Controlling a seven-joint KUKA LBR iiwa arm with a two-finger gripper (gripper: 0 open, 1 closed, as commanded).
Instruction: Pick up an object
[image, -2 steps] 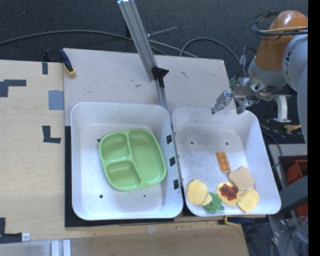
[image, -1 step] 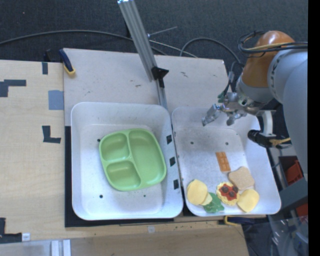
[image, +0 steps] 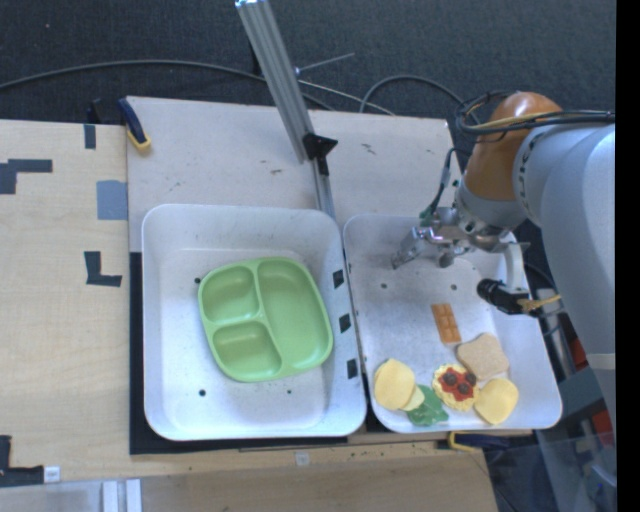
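Gripper (image: 425, 245) hung empty w/ fingers apart over the bare far end of the right bin (image: 385, 300), well apart from the toy food, e.g. orange strip (image: 445, 322) & bread slice (image: 484, 355) nr the front, so a straight drop prob. would've closed on nothing.

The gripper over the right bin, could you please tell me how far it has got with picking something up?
Nothing looks picked up yet. The gripper hangs over the far end of the right bin with nothing seen between its fingers. The toy foods lie at the near end: orange strip, bread slice, pizza piece, yellow pieces. Left: descend on one, grip, lift.
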